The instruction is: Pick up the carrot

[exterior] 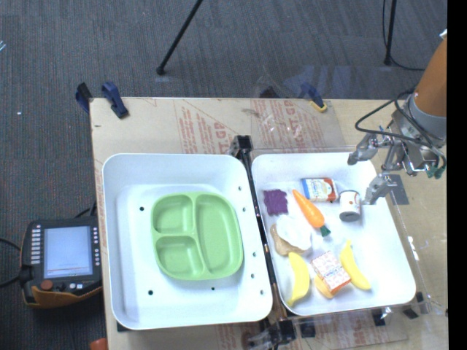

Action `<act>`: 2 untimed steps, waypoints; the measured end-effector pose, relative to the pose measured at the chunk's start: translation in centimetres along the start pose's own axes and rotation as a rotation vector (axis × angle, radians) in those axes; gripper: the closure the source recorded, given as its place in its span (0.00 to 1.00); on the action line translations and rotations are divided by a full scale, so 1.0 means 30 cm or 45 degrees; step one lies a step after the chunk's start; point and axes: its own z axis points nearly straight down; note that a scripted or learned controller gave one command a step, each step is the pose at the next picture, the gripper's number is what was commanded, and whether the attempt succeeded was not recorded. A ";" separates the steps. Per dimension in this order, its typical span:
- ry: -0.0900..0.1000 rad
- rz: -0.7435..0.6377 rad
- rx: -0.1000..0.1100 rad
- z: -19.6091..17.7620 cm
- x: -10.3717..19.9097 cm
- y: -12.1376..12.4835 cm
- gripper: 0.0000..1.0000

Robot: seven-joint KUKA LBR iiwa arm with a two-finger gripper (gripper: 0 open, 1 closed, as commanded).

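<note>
Carrot (309,209) is seen lying slantwise in the right bin (406,261) (between a purple piece (275,201) and a small carton (319,189)). The jaws (375,172) are held spread and empty over the bin's upper right corner.

The arm (438,71) is cut off at the right edge.

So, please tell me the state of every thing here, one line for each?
carrot: lying in the right bin, not gripped
gripper: open, above the right bin's upper right corner
green tray: right way up in the left bin
bananas: lying flat
</note>
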 end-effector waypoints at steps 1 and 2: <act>-0.003 0.243 0.001 0.541 0.000 -0.010 0.00; 0.002 0.124 -0.001 0.549 0.130 0.232 0.00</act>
